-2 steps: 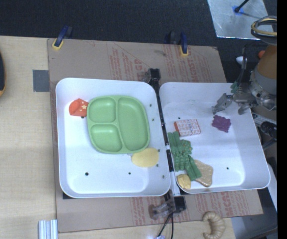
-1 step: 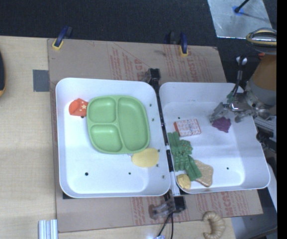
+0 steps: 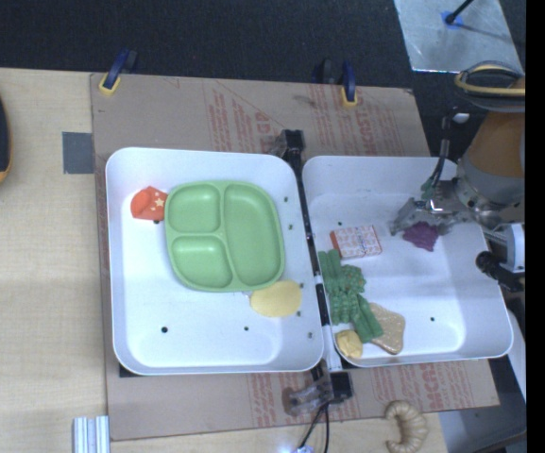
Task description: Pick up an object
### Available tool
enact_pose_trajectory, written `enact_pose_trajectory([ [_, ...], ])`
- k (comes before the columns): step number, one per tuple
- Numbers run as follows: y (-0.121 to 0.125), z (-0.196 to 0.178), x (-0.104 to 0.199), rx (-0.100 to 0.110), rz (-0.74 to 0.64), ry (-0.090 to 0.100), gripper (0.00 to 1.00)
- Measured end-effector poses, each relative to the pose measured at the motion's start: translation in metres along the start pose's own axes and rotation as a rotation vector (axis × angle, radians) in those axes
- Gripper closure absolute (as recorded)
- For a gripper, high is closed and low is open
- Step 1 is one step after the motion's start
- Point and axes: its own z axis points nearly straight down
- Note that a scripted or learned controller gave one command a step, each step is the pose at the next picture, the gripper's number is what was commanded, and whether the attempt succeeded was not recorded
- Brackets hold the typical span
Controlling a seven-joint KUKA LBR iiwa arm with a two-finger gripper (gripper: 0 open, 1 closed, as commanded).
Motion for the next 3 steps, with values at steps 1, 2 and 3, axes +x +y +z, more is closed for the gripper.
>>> enact_pose_trajectory([
  [1, 0.0, -0.012, -0.001, 0.0, -0.001, -0.001, 1.0],
  [2, 0.0, -0.012, -0.001, 0.0, -0.001, -0.001, 0.0],
  [3, -0.011, -0.001, 0.0, 0.0, 0.003, 0.0, 0.0],
])
